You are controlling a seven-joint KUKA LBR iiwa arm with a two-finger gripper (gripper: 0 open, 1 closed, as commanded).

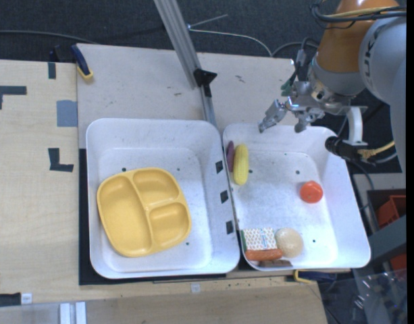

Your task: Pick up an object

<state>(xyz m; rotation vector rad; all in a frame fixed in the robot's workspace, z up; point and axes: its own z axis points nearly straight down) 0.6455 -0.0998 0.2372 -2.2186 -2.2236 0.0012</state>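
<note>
Hovering over the far edge of the right bin (342,181), your hand (286,119) sits high with nothing between its fingers; they look spread apart, so read it as released and empty. Judging by that, no pick is made yet.

Candidates all lie nearer the camera than the hand. The orange ball (311,192) is closest, just below and slightly right of it, alone on bare bin floor, so probably the easiest grab. The yellow banana-shaped piece (240,164) lies below and left of the hand, pressed against the bin's left wall beside a small dark purple item (229,156); that wall likely crowds one finger. Furthest from the hand, in the near corner, a cream round piece (289,241), a patterned packet (259,237) and an orange-red sausage shape (264,254) bunch together touching, so a clean grasp there looks risky.

The yellow divided tray (144,211) sits in the left bin (105,140), well left of the hand, flat and wide, a poor fit for two fingers.

A metal pole (183,39) crosses the worktop (125,79) left of the hand, apart from it.
</note>
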